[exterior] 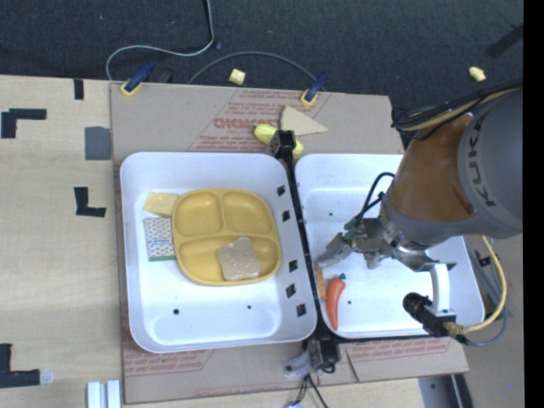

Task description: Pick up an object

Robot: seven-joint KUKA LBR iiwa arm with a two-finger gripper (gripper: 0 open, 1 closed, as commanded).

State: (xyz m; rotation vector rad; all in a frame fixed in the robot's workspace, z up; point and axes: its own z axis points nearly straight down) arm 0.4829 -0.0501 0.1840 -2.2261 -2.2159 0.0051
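Your two-finger gripper [338, 249] hangs with its fingers spread and nothing between them, just above the small orange toy carrot [334, 300] lying at the left edge of the right-hand shallow white plastic bin [357, 177]. Watch that edge: the carrot lies tight against the black divider clips [293, 266], so a finger may catch the wall or push the carrot aside. Both bins sit on a brown cardboard sheet [212, 117] over a pale wooden bench [51, 253], cables trailing behind.

The arm [501, 168] is a thick grey cylinder bearing dark "KUKA" lettering; an orange band [429, 172] wraps it above the wrist; black cables [374, 198] loop beside the wrist; the end effector [336, 249] is grey metal; a white bracket [440, 286] carries a black fitting.
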